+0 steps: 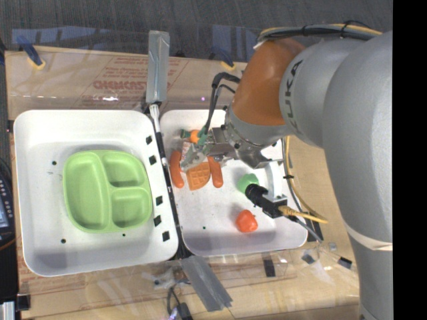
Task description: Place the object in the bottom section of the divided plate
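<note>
Where the wooden surface (120, 292) lies nearest, two shallow white bins sit side by side. Left bin (40, 245): smooth lime-green divided plate (107, 191), rounded, three compartments. Right bin (220, 242): glossy red-orange rounded piece (246, 221); green round piece (248, 181); ridged orange waffle (198, 177) between two sausages (175, 169). Gripper (195, 153), angled down-left over the waffle; finger state cannot be told. Grey arm (347, 125), orange band, beyond.
</note>
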Robot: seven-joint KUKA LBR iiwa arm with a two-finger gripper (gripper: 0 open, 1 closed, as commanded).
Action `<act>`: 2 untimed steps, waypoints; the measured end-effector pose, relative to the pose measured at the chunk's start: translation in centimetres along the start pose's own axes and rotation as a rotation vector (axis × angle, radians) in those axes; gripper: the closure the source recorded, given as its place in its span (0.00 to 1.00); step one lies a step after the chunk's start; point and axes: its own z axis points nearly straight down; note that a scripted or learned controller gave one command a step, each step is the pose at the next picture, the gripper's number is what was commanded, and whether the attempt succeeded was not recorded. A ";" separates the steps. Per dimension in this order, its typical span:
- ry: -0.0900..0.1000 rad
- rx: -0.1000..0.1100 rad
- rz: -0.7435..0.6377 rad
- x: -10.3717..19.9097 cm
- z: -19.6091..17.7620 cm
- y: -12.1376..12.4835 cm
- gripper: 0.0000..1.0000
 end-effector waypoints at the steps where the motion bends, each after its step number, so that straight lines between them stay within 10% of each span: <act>1: -0.003 -0.001 -0.007 9.4 2.7 3.2 1.00; 2: -0.003 -0.006 0.047 5.2 -12.6 3.6 1.00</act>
